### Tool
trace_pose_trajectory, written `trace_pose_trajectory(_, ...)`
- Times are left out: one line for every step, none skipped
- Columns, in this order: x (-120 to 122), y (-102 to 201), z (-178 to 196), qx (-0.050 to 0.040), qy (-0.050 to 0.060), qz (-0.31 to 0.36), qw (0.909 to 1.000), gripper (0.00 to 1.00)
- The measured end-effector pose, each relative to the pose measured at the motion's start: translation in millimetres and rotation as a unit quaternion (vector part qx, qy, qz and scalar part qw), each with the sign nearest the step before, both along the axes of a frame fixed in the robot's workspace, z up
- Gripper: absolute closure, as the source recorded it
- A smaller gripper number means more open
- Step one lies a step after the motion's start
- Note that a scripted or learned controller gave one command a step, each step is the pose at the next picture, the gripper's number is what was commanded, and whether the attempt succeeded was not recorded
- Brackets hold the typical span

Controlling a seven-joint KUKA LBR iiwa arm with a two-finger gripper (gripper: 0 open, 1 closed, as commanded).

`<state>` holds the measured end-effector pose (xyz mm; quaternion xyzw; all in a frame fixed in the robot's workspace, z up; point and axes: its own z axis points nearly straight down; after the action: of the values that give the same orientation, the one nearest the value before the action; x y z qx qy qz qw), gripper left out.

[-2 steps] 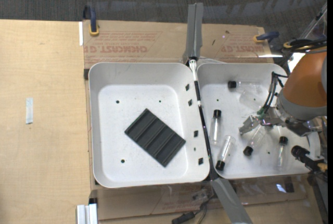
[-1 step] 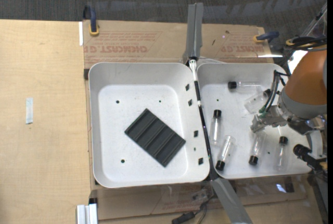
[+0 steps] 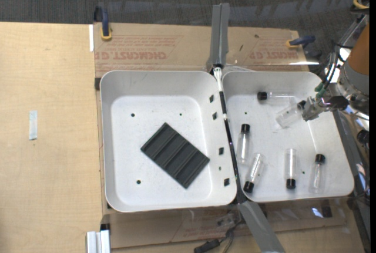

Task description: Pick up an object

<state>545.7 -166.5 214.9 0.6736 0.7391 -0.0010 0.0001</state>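
Capped vial (image 3: 251, 172) lies well apart from gripper (image 3: 306, 110).

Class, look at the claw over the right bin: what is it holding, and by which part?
The claw grips a clear vial by its right end, lifted and blurred.

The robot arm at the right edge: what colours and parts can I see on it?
The grey arm with an orange band enters at the right. Its tool is small, dark and metallic, with a greenish cable or part beside it. Finer markings are too blurred to read.
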Motion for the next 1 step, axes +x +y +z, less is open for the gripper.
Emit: trace_pose_trajectory(26.3,-3.8,-0.1,0.0000,0.000,-0.011,0.9999,1.00)
